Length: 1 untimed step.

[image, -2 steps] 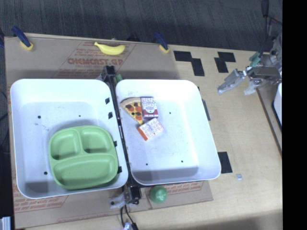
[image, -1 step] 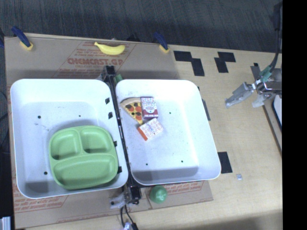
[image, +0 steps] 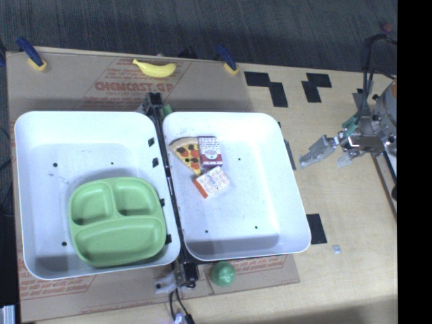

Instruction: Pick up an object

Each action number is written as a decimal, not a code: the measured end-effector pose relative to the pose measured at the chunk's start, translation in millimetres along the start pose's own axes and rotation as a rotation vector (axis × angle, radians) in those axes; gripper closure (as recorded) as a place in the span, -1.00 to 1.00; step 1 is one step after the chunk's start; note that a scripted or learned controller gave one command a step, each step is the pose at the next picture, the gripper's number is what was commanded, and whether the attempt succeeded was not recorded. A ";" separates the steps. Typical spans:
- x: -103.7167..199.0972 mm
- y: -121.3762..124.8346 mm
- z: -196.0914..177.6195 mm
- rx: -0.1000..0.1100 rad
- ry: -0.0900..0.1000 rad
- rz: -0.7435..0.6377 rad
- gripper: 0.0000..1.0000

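Smooth white bins [image: 270, 181] hold a triangular pizza slice [image: 187, 154], small cartons [image: 210, 151].

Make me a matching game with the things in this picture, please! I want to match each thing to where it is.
Things:
1. green plate
2. pizza slice
3. banana
4. green ball

Places:
A. on the cardboard behind the bins
B. in the right bin, near its back left corner
C. in the left bin
D. on the cardboard in front of the right bin

Pairs: 1-C, 2-B, 3-A, 4-D
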<state>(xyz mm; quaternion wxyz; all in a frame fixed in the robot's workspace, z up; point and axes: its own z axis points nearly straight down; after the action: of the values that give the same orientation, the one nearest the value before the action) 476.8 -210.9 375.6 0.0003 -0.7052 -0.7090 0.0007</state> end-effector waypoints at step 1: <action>-0.6 39.2 -62.8 -0.003 -0.001 0.000 -1.00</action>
<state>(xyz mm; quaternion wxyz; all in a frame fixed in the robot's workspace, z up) 516.0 -211.2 438.3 -0.0014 -0.7052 -0.7090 0.0000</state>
